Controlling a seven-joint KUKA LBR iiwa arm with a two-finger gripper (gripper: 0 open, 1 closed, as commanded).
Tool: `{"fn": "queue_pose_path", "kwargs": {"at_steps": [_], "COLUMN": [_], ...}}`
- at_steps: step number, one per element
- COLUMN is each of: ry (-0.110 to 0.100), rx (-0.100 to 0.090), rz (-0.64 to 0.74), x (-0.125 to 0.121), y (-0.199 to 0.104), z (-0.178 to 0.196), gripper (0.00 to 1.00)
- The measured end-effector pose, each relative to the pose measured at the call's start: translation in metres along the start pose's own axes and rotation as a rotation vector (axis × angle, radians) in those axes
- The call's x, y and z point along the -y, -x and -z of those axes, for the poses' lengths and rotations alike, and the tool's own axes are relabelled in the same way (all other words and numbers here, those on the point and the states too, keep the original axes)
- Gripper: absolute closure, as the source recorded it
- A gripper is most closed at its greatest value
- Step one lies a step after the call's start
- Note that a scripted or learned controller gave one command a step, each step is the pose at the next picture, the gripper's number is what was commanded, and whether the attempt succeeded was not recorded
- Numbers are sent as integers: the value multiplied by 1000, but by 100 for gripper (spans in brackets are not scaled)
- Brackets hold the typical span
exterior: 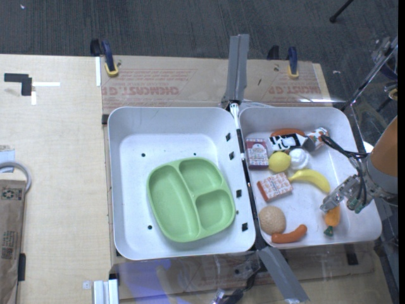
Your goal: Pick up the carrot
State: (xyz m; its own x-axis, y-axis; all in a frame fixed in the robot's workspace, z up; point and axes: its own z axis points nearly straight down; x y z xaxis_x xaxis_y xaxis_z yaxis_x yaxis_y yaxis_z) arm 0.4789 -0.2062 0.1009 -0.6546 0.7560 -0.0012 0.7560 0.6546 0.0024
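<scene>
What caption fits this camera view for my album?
Robot tool hovers by the carrot in the right bin; green plate sits left.

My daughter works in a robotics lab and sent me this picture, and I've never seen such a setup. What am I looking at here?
This is one camera fixed above a bench, looking down at a slant. Two shallow white bins sit side by side. The left bin holds a green divided plate. The right bin holds toy food: a banana, a lemon, a sausage, a round tan piece, two small boxes, and the carrot near its right wall. From the right reaches the robot arm; its gripper is the metal two-finger hand, just above the carrot. The job is to pick that carrot up. I cannot tell whether it grips it.
</scene>
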Motion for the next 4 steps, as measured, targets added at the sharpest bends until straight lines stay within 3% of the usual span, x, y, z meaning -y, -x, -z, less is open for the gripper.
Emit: {"fn": "queue_pose_path", "kwargs": {"at_steps": [1, 2, 3, 4], "ry": [-3, -3, -3, -6], "rx": [0, 0, -1, -3], "rz": [-333, -333, -234, -678], "x": [-32, -32, -19, -17], "y": [-37, -37, -1, -23], "z": [121, 121, -10, -10], "gripper": [100, 0, 0, 0]}}
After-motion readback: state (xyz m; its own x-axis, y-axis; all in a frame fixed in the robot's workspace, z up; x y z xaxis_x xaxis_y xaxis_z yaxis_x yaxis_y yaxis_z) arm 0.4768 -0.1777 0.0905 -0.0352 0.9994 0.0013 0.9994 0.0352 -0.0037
